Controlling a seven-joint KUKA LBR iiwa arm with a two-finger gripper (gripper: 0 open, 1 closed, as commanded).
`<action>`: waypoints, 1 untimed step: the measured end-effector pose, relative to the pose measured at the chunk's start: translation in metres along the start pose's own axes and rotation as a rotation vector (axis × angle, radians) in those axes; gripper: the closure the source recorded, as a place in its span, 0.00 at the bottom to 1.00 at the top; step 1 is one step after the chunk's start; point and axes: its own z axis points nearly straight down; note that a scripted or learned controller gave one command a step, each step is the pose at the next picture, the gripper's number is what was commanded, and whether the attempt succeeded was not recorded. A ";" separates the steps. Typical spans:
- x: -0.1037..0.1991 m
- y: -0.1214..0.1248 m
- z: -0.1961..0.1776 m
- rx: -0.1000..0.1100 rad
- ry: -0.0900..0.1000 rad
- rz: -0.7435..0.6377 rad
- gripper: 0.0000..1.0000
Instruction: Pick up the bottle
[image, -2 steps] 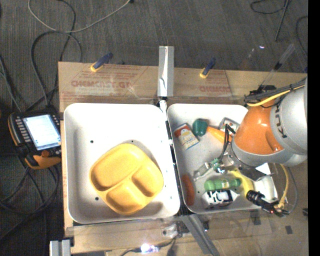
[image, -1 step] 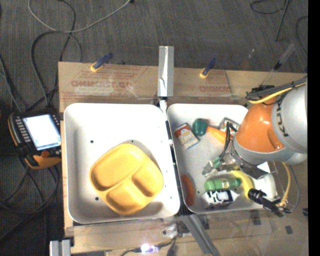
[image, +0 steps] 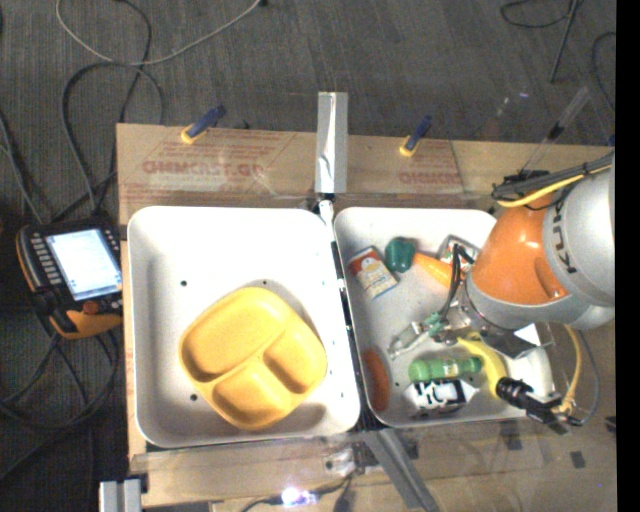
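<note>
In the right bin (image: 352, 300), a small pale bottle (image: 372, 272) with a red-orange label lies near the back left corner. Toward the front lies a green bottle (image: 442, 370) on its side. My gripper (image: 418, 333) hangs low over the middle of the bin, between the two bottles and just above the green one. Nothing shows gripped in it. The orange-banded wrist (image: 515, 265) covers the bin's right part.
A teal object (image: 401, 254) and an orange one (image: 433, 268) lie at the back. A yellow piece (image: 483, 357), a black-and-white item (image: 440, 396) and a red item (image: 377, 372) crowd the front. The left bin (image: 150, 300) holds a yellow divided plate (image: 254, 355).
</note>
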 end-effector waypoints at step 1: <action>-0.026 -0.022 0.009 -0.003 -0.001 -0.063 0.00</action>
